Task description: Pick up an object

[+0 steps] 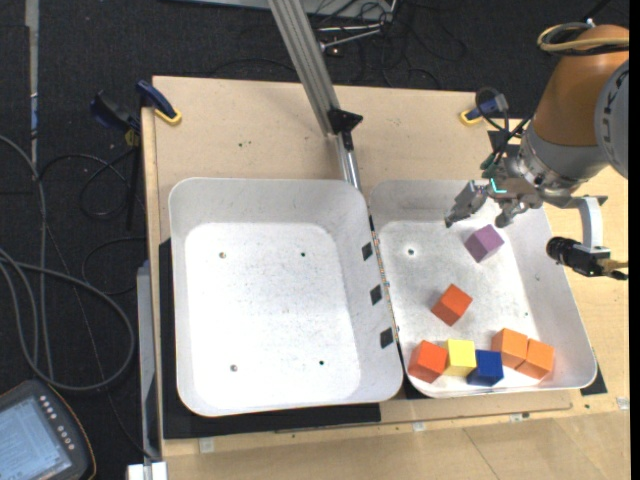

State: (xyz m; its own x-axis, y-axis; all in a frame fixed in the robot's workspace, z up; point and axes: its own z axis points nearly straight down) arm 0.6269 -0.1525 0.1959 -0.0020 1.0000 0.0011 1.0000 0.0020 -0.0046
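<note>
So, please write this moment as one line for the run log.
arm: over right bin | hand: open, holds nothing, above purple block | six other blocks lower in same bin | left bin: no blocks

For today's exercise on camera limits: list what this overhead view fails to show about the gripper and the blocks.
- Gripper: finger gap too small and blurred to judge.
- Purple block: whether the gripper touches it is unclear.
- Blue block: partly hidden among its neighbours at the right bin front wall.

You see a tan wooden bench carrying two shallow white bins side by side, the left bin and the right bin, their inner edges touching.
</note>
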